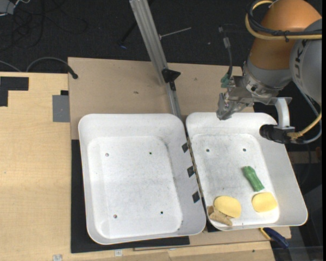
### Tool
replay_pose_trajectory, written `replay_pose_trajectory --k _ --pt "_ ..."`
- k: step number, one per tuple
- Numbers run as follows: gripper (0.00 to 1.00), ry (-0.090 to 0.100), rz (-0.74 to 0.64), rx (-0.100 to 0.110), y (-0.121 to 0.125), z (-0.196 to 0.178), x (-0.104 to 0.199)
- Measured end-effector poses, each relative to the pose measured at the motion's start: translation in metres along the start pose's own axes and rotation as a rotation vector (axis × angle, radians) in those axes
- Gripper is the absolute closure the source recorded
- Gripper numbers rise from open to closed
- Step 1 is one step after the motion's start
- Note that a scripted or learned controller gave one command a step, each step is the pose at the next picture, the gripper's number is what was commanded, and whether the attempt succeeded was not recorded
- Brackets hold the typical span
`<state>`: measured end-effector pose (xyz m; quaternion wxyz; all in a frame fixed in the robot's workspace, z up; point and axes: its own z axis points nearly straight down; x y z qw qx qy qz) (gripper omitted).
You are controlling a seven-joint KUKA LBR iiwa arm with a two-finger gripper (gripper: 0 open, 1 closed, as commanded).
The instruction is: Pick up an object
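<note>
Lower right, a tan scrap (221,217), two yellow lumps (227,206) (264,202) and a green stick (253,178) crowd the bin's (228,132) near wall — a grab there may jam. The gripper (225,113) hangs upper right, nothing held — open or closed, I cannot tell.

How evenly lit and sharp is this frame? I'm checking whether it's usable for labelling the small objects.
In the camera view, lighting is even and soft on both bins, with mild brightness on the left bin and faint shadows along its inner walls; the green object and two yellow objects in the right bin read clearly; the gripper looks slightly soft; the background is dark.
</note>
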<state>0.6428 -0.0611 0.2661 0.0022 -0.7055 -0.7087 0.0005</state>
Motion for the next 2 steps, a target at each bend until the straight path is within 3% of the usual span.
replay_pose_trajectory --k 1,2 --pt "1.0 0.0 0.001 0.002 -0.008 0.021 0.05" --pt "1.0 -0.001 0.0 0.001 -0.012 0.019 0.097"
